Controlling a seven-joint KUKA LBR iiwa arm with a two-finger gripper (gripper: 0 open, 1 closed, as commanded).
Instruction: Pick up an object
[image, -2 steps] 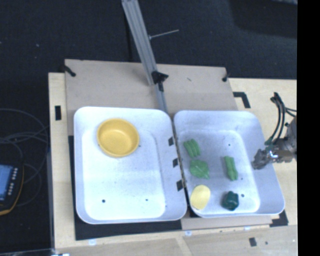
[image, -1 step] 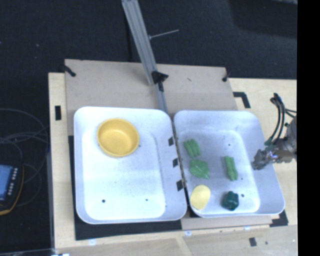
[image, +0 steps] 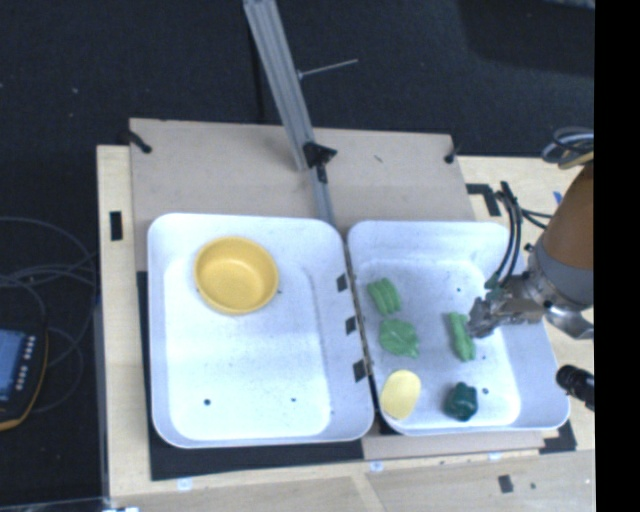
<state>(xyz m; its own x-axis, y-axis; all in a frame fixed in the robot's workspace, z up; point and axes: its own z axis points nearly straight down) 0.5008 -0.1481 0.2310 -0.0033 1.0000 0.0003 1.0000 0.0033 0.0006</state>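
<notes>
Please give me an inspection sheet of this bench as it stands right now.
Surface: wooden bench bearing the left bin and the right bin.
Job's things: in the right bin, three light green pieces, a yellow lemon-like piece and a dark green piece.
Clutter: yellow bowl, upright in the left bin.
Grippers: tool low over the right bin, beside the right-hand light green piece; finger state unclear.
Cables: black cables along the arm; more on the floor at left.
Surroundings: dark floor, grey metal rail, handheld device at left.
</notes>
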